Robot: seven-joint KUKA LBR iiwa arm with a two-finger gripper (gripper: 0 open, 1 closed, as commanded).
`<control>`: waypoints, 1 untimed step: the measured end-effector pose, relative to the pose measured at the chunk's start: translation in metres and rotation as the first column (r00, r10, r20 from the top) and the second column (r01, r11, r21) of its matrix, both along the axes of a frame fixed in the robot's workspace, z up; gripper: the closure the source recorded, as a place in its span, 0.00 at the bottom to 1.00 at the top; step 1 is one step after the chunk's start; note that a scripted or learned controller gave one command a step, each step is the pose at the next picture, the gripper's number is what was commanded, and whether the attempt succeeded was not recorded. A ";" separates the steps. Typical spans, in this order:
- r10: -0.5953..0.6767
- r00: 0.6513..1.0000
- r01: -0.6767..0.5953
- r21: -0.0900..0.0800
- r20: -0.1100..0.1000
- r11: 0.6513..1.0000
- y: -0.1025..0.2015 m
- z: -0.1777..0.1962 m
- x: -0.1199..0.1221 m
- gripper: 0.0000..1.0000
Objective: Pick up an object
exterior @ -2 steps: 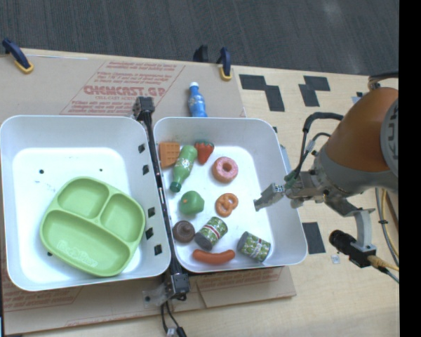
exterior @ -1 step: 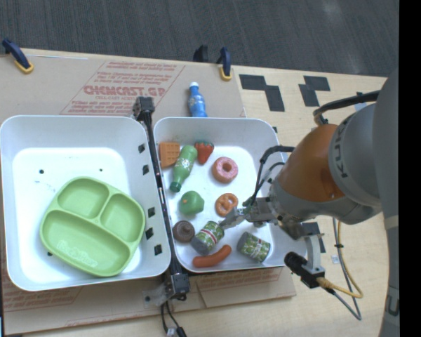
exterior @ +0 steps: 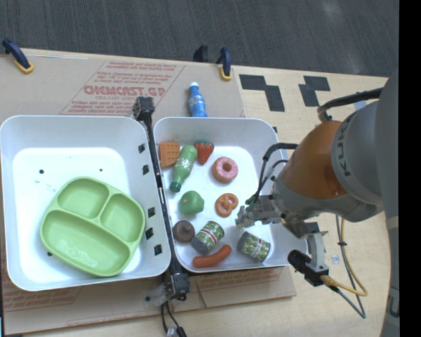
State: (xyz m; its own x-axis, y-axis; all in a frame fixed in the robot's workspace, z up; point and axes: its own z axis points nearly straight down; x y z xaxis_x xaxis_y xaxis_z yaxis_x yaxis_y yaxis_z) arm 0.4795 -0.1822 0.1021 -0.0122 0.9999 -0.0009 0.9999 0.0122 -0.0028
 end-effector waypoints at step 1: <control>-0.006 1.000 0.006 -0.001 0.006 1.000 0.008 0.143 -0.002 1.00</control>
